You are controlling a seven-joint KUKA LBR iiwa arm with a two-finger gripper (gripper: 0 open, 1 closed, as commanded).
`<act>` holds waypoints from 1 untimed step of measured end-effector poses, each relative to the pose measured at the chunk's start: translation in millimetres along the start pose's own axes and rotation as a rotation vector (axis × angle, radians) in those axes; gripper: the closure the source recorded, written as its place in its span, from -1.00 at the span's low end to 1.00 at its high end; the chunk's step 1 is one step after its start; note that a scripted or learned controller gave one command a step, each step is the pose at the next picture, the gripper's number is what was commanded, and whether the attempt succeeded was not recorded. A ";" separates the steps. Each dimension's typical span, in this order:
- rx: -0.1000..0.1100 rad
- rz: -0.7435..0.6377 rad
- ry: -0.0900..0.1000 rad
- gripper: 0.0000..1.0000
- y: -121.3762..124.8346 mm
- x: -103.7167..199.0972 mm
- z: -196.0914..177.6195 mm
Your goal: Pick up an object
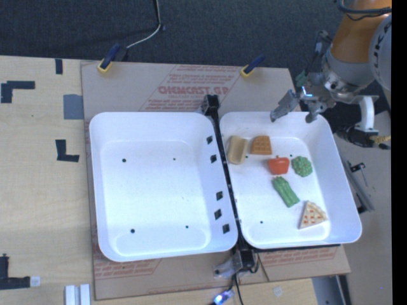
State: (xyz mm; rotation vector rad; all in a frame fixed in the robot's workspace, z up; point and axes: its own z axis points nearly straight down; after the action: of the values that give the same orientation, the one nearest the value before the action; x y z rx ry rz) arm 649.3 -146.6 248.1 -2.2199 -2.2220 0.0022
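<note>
While the gripper (297, 108) hangs wide open over the right bin's (340, 170) far rim, the green pickle (285, 191) lies long-axis diagonal beneath the tomato (278, 165).

One fixed camera looks down at a slant on the counter (38, 170). Both bins sit mid-frame, the arm (362, 30) entering far right

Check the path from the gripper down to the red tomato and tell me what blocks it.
Nothing visible blocks it. The gripper hangs over the right bin's far rim, with bare bin floor between it and the red tomato. The waffle square lies just left of that line.
</note>
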 end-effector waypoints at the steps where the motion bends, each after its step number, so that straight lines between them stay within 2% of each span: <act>1: 0.003 0.003 0.001 -1.00 -40.4 -30.9 171.3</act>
State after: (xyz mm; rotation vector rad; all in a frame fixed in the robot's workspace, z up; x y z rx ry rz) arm 608.7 -177.7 76.8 -2.2216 -2.2171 0.0046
